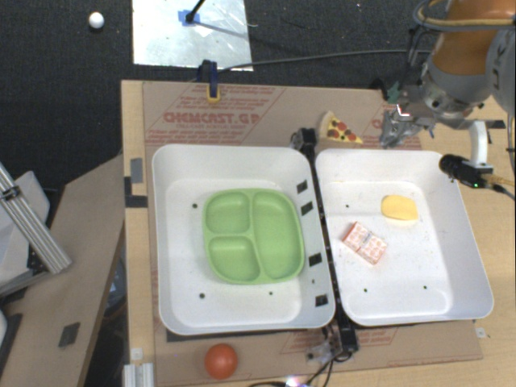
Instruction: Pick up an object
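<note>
Two shallow white bins side by side: left bin [173,216], right bin [451,280]. In the right bin, one yellow rounded soap-like block [399,208] toward 1 o'clock and one pink-and-white wrapped packet [365,243] near centre, close together. In the left, one green plastic divided tray [251,235]. Grey two-finger gripper [395,127] poised beyond the right bin's 12 o'clock rim; whether spread or closed, cannot tell. Likely risks: clipping that rim on descent, or nudging both small items instead of seizing one.
</note>
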Tool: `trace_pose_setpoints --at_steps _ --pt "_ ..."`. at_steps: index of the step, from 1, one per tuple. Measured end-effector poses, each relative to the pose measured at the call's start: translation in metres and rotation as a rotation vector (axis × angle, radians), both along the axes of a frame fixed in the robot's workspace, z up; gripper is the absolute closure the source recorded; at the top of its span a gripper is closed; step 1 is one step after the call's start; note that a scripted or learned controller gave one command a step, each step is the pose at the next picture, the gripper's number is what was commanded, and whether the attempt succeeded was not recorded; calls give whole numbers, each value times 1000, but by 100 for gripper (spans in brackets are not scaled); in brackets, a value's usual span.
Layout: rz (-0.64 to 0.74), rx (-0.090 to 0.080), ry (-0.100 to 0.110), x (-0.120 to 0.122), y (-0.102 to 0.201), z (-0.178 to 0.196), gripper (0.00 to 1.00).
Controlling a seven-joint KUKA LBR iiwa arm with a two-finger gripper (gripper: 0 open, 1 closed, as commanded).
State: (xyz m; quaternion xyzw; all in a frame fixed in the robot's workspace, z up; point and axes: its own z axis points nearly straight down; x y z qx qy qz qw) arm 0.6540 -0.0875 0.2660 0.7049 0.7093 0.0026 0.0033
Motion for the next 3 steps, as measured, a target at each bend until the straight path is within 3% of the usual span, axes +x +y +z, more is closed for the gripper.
trace_pose_setpoints --at_steps 3 --pt "3 3 9 -82 144 -12 100"
